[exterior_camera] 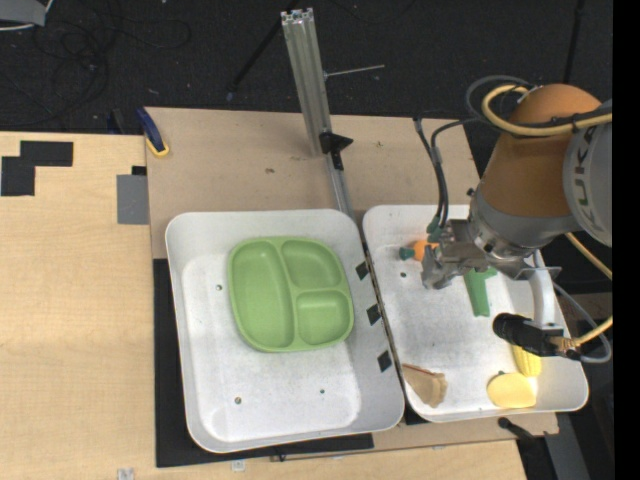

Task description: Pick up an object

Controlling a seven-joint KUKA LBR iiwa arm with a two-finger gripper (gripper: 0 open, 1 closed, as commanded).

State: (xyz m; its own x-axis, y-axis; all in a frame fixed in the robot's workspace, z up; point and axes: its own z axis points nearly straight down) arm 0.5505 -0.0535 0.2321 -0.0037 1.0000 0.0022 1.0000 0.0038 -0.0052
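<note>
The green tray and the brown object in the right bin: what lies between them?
In the camera view, between the green tray and the brown object lie bare left bin floor, then the two bins' adjoining rims with black clips.

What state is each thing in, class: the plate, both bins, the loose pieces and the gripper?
Green three-compartment plastic plate: flat, right way up, in left bin.
Left white bin: holds the plate.
Right white bin: holds loose pieces.
Green stick-shaped piece: lying under the gripper.
Yellow rounded piece: resting in near corner.
Brown wedge-shaped piece: lying at near edge.
Gripper: low over right bin.
</note>
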